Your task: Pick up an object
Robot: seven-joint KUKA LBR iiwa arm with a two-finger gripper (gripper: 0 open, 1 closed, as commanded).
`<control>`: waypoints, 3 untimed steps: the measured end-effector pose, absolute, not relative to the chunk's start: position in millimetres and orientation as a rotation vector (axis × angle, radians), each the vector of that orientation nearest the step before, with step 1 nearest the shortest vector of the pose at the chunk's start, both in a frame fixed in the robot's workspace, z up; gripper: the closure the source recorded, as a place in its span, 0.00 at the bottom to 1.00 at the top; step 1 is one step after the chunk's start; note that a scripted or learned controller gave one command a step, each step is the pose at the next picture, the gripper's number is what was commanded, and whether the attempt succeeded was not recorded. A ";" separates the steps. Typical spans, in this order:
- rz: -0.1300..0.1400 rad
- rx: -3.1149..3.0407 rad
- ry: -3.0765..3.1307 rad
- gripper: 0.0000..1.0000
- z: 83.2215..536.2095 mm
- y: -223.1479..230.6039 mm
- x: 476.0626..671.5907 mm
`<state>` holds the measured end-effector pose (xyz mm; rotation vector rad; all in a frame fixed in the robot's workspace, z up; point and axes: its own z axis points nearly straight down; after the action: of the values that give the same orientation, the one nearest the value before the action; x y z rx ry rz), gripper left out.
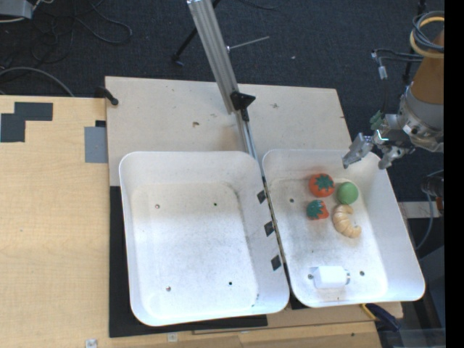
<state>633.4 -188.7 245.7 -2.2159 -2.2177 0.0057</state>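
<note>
I'm hovering my gripper (368, 151) at the upper right of the frame, just over the top rim of the right bin (395, 216), fingers spread apart and holding nothing. The goodies are sitting mid-right in that bin: a red tomato (322, 185), green ball (348, 192), small strawberry (316, 209), tan croissant (346, 221), plus a white block (330, 276) lower down. They're looking like light plastic toys, probably slick and rolly. I'm thinking the tomato's widest middle is the safest pinch.
</note>
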 end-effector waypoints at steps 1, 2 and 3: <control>0.003 -2.216 -2.224 0.00 248.6 -188.5 634.3; 0.006 -2.217 -2.218 0.00 203.4 -192.5 636.5; 0.006 -2.217 -2.218 0.00 159.1 -194.1 638.6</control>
<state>638.6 -194.1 159.1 -2.2169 -2.2185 0.0059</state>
